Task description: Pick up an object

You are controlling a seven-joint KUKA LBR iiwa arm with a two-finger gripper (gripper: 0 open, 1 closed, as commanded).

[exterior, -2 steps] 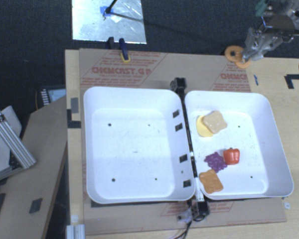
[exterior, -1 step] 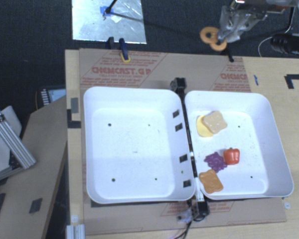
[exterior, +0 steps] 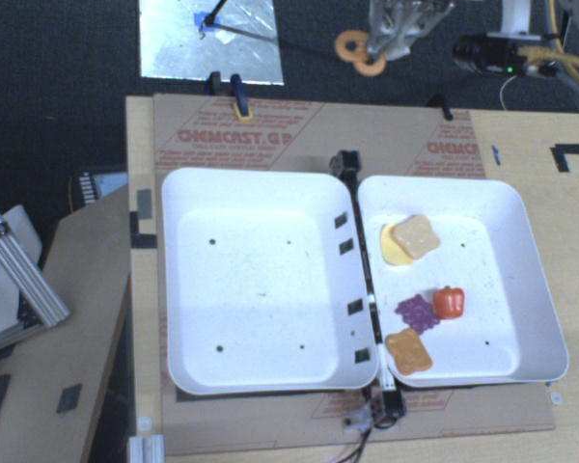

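A shiny foil sheet (exterior: 210, 25) lies on the dark floor at eleven o'clock. An aluminium extrusion rail (exterior: 17, 263) slants at nine o'clock. Cardboard (exterior: 270, 133) underlies the bins.

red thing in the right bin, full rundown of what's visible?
The red pepper toy is small, glossy and plastic-looking, bright red with a tiny dark stem nub on top. It sits low in the right bin, on the floor, apparently upright. Its left side touches or nearly touches the purple grape cluster. The orange bread-shaped piece lies apart, below and to the left. The gripper is far off, above the bench's back edge.
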